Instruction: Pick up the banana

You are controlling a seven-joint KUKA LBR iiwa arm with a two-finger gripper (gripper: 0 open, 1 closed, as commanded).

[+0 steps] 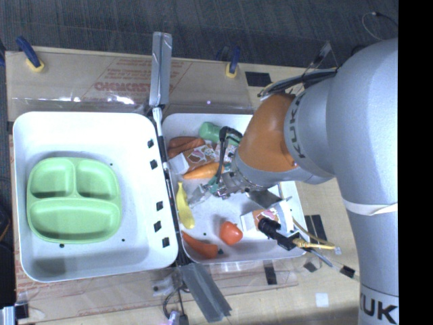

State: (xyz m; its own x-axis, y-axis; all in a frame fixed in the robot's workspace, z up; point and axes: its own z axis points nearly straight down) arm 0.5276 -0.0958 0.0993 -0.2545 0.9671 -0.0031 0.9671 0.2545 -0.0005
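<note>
A yellow banana [184,208] lies along the left wall of the right bin [233,250], its length running front to back. My gripper [211,189] hangs low in that bin, just right of the banana's upper half and close to it. The orange wrist band and grey arm sit above and to the right of it. Nothing shows between the fingers from this angle.
Around the gripper lie an orange carrot [201,171], a sausage [184,143], a green item [210,131], a red tomato [231,233], a red pepper [200,246] and a packet [265,220]. The left bin [40,263] holds a green divided tray [74,199].
</note>
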